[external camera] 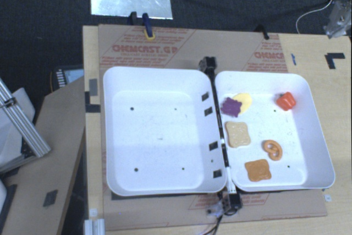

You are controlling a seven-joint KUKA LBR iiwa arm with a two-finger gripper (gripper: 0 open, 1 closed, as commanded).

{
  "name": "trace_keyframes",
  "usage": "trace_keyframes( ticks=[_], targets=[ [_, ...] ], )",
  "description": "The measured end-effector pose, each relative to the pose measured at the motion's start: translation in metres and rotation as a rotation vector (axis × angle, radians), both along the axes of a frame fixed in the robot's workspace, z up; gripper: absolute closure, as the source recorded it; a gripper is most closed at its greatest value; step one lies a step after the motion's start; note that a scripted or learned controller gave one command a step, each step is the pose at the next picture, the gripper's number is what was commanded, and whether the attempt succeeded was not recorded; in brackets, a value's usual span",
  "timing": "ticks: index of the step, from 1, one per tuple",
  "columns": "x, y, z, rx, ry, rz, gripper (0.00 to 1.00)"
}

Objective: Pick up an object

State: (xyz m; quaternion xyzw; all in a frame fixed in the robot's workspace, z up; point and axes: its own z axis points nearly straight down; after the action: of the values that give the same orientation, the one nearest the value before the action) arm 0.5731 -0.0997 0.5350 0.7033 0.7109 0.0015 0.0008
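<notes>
The objects to pick all lie in the right white bin (308,135) on the tabletop (181,44). A purple piece (230,107) touches a yellow one (243,99) near the divider, and a red-orange piece (285,100) sits well apart toward the far right corner. Nearer the camera lie a pale bread slice (237,134), a brown ring-shaped piece (271,149) and an orange-brown square (257,170), beside the left white bin (157,129).
</notes>
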Motion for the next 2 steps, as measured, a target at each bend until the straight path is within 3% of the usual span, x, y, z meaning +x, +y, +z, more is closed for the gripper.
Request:
trace_keyframes(
  ticks=[1,2],
  targets=[
    [-0.008,0.115,0.0,0.003,0.001,0.006,1.0],
    [0.0,0.158,0.0,0.001,0.001,-0.001,1.0]
  ],
)
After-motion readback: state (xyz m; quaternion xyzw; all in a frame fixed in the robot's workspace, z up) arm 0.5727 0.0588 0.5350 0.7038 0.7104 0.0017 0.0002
